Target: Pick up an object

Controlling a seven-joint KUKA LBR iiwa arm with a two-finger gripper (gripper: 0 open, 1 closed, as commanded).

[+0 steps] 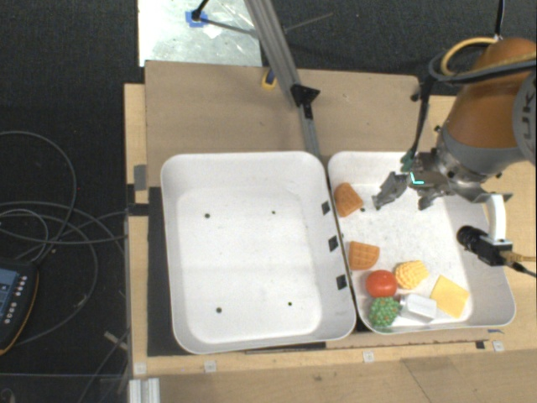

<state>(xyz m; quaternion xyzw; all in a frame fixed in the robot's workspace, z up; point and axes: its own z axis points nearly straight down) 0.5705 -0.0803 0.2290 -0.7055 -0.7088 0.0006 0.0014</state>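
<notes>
My gripper (409,196) hangs over the upper middle of the right bin (503,305), fingers spread apart with nothing between them. An orange wedge (348,198) lies left of the gripper near the bin's left wall. Lower down sit another orange piece (363,254), a red tomato (382,284), a yellow corn-like piece (411,274), a yellow cheese block (450,295), a green bumpy object (385,311) and a white block (418,307).
The left bin (243,250) lies beside the right one, with black clips along the shared wall. A grey pole (281,53) slants from the top toward the bins. A black fitting (482,243) with a white bracket hangs off the arm at the right.
</notes>
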